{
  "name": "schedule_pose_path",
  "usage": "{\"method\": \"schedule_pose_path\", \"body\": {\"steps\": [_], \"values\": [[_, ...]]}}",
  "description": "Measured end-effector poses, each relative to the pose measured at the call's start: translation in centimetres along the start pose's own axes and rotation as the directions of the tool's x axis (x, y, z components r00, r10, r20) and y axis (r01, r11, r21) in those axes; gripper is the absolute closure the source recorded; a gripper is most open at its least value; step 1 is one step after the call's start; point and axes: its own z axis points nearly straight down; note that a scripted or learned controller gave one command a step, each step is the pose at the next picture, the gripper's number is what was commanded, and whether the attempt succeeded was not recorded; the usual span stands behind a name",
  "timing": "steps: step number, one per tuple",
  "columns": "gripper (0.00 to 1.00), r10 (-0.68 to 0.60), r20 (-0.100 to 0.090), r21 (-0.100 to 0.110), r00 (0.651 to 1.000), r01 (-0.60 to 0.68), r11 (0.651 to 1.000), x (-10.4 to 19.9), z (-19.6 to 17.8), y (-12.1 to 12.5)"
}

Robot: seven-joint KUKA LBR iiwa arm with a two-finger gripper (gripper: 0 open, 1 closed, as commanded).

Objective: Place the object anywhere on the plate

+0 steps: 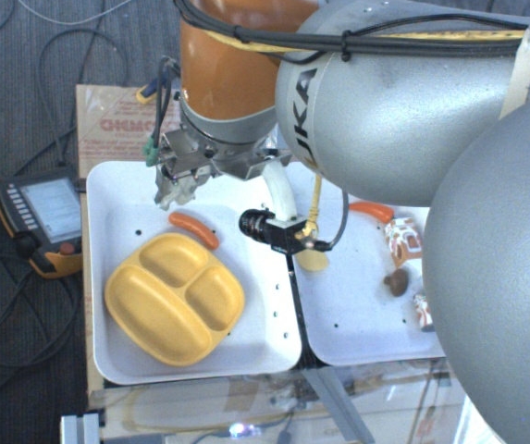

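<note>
gripper [174,192] over left bin [107,188], above orange sausage [195,229] | sausage just beside yellow divided plate [175,297] | right bin [357,331]: second sausage [371,211], small brown item [396,283]

Clutter around and within the bins

A grey-screened handheld pendant [41,209] is seen left of the bench; an orange sausage-shaped piece [372,211], a small brown lump [396,283] lie in the right white bin [357,326].
</note>
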Motion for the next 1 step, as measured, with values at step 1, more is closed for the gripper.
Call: {"method": "schedule_pose_path", "body": {"steps": [1], "values": [[1.0,-0.492,-0.003,-0.008,0.87,0.492,0.87,-3.33,-2.79,-4.41]]}}
